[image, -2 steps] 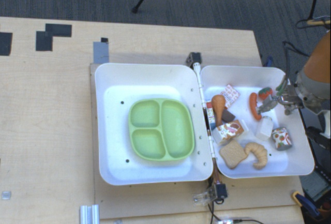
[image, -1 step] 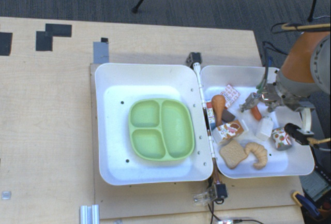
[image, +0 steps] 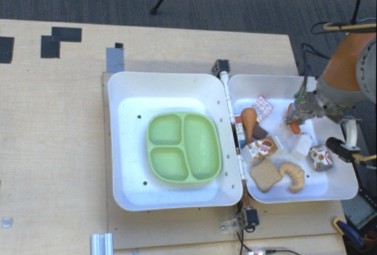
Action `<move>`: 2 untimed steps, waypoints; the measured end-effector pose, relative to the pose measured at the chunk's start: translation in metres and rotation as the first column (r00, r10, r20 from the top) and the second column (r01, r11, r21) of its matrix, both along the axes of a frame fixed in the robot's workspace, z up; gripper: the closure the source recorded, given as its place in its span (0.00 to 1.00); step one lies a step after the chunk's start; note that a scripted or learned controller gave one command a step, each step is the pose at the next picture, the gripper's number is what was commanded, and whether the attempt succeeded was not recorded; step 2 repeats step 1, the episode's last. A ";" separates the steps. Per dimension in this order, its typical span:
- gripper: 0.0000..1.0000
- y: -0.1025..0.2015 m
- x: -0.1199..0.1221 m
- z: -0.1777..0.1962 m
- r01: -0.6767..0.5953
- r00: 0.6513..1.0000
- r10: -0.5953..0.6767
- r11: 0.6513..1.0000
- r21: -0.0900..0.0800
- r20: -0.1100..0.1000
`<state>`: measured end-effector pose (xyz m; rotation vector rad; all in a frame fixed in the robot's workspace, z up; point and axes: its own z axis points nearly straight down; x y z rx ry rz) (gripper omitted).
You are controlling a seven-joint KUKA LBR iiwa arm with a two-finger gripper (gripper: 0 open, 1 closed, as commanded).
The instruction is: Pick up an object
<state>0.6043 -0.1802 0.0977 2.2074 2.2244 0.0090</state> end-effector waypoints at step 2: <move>1.00 0.068 0.011 0.098 0.001 1.000 -0.001 1.000 0.002 -0.004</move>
